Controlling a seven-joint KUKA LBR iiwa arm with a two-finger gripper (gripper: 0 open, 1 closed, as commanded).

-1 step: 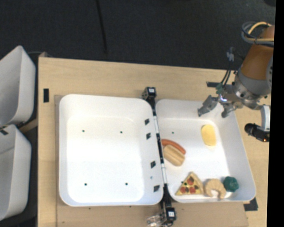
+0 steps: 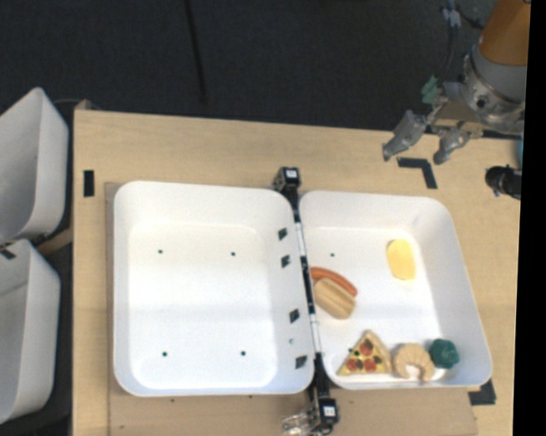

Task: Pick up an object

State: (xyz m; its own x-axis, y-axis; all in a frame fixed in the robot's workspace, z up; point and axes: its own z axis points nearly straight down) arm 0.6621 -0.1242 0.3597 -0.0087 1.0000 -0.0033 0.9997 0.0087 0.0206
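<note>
My gripper (image 2: 424, 142) hangs high at the upper right, above the bench beyond the far edge of the right bin (image 2: 436, 215). Its two fingers stand apart with nothing between them. Inside the right bin lie a yellow oval piece (image 2: 400, 259), a hot dog in a bun (image 2: 332, 292), a pizza slice (image 2: 365, 354), a tan curved pastry (image 2: 411, 360) and a small dark green object (image 2: 444, 353). All of them rest well below and in front of the gripper.
The left bin (image 2: 198, 286) sits beside the right one, joined by a black-clipped divider (image 2: 297, 277). White containers (image 2: 22, 174) stand off the bench's left side. Black tape marks (image 2: 420, 169) lie on the wood near the gripper.
</note>
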